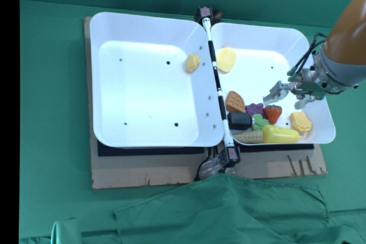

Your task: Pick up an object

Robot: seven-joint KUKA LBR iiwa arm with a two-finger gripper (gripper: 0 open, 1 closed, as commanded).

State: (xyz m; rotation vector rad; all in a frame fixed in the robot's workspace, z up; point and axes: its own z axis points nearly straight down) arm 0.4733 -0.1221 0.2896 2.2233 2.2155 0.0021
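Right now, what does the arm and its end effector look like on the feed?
The arm is grey with a broad orange band above the wrist. Dark cables loop along its near side. The end effector is pale grey metal with two slim fingers.

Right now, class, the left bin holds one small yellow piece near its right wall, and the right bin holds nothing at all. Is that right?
Not quite. The left bin does hold one small yellow piece near its right wall, but the camera view shows the right bin holding several toy foods, among them a waffle and a strawberry.

green cloth (51,94), cardboard sheet (148,175)
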